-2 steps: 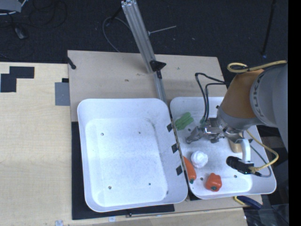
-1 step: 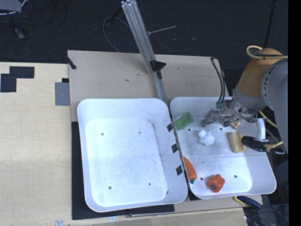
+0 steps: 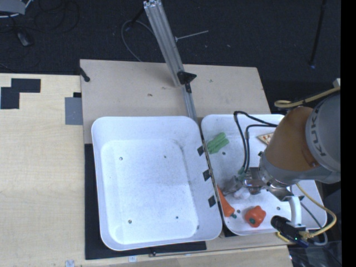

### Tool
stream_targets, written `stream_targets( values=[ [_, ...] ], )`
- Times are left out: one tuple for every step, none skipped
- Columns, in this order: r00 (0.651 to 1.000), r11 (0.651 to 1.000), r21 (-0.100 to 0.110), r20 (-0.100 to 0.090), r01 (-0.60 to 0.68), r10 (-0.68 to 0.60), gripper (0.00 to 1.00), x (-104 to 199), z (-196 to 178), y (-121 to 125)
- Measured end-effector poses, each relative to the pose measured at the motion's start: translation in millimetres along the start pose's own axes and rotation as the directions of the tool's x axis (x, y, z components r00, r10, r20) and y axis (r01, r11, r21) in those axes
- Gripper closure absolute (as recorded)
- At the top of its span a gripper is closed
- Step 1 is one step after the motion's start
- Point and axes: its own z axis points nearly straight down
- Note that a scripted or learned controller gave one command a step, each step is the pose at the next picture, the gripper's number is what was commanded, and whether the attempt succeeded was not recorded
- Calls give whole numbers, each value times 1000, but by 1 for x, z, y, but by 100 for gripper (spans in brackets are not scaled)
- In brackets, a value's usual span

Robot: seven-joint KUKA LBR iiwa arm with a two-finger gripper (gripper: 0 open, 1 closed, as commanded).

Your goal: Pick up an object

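Gripper (image 3: 243,183) sat low in right bin (image 3: 251,227), btwn green item (image 3: 217,143) & orange carrot (image 3: 225,203); finger state indeterminate.

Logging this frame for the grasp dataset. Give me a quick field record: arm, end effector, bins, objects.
arm: grey with orange band, over right bin
end effector: low in right white bin
left white bin
green ridged block: upper left of right bin
orange carrot-like piece: against right bin's left wall
red-orange round object with green top: near front edge
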Motion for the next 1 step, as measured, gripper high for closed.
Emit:
stream_targets(
  values=[
    [1000, 1000, -6, 2, 25, -25, 0, -35, 7, 10]
  ],
)
